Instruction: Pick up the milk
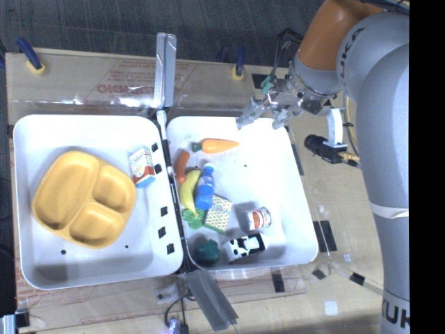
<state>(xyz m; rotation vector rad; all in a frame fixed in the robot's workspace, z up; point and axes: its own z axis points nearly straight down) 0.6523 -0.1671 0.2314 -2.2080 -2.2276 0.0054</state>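
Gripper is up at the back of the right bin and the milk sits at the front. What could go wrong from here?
1. The milk carton, cow-patterned, lies at the right bin's front edge, touching the red can; closing fingers could catch or knock the can.
2. The gripper hovers over the far rim, so its path forward passes the carrot and blue bottle.
3. The dark green item crowds the carton's other side, leaving little finger room.
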